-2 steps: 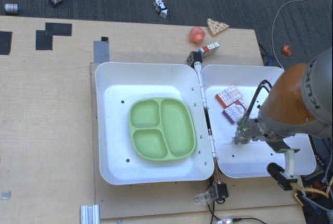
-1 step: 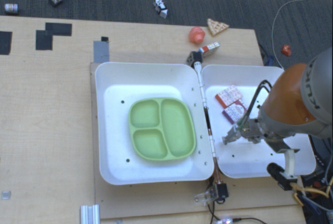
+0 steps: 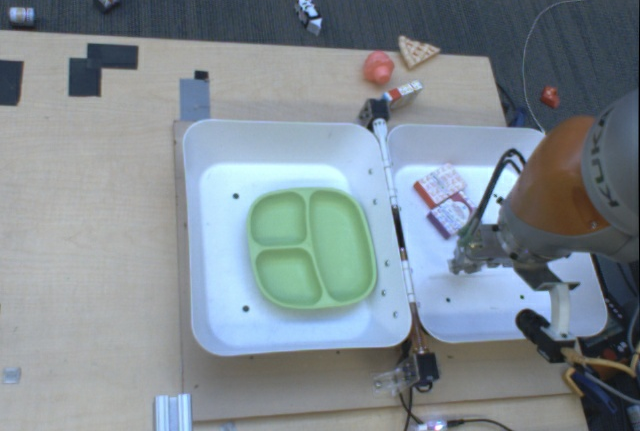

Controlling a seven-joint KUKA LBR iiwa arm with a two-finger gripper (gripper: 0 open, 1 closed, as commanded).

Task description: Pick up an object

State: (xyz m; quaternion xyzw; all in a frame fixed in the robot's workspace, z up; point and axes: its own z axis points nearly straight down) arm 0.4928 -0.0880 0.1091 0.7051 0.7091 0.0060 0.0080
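A green three-compartment plate [image 3: 311, 248] lies in the left white bin [image 3: 215, 239]. In the right white bin [image 3: 450, 314] lie a red-and-white patterned packet [image 3: 440, 185] and a purple-and-white packet [image 3: 451, 216] just below it, touching or nearly touching. My gripper [image 3: 466, 260] hangs low over the right bin's floor, just below the purple packet, with the grey arm and orange band [image 3: 565, 184] reaching in from the right. Nothing is visible between its fingers.
On the bench behind the bins lie a red ball [image 3: 378, 67], a pizza-slice toy [image 3: 418, 50] and a small red-and-white tube [image 3: 404, 93]. Black clamps sit at the seam between the bins. Cables and small items lie on the carpet beyond the bench.
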